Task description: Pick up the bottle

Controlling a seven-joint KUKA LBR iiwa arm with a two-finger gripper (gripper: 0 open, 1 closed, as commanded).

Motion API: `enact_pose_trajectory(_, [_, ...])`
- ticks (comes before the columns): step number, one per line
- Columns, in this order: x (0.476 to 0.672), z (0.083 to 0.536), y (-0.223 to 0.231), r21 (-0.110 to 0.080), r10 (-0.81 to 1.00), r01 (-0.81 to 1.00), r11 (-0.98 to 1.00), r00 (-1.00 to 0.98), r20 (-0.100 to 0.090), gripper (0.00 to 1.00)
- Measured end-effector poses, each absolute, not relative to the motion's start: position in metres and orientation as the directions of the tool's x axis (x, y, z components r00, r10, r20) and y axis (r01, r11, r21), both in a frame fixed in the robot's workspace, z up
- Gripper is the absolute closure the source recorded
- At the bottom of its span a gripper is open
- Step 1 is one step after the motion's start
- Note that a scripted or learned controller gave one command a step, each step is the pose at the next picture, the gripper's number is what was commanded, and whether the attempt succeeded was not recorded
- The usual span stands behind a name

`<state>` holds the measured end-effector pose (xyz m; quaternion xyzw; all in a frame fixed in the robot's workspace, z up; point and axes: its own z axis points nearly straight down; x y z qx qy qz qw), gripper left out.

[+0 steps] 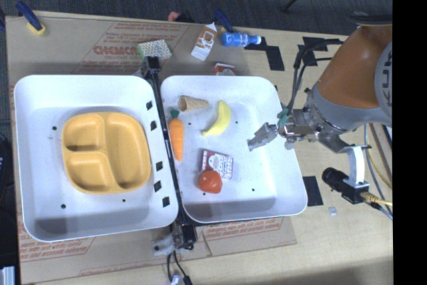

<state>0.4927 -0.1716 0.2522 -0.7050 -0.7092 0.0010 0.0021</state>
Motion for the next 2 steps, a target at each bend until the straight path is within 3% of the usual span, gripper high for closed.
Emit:
enact_pose_trajectory(1, [0.493,0.262,-0.171,-0.007,1.000,1.000,0.011,-0.011,0.002,1.00])
enact_pose_trajectory(2, [0.476,0.247,-0.211,-0.005,0.987,0.987,-0.163,0.163,0.001,1.00])
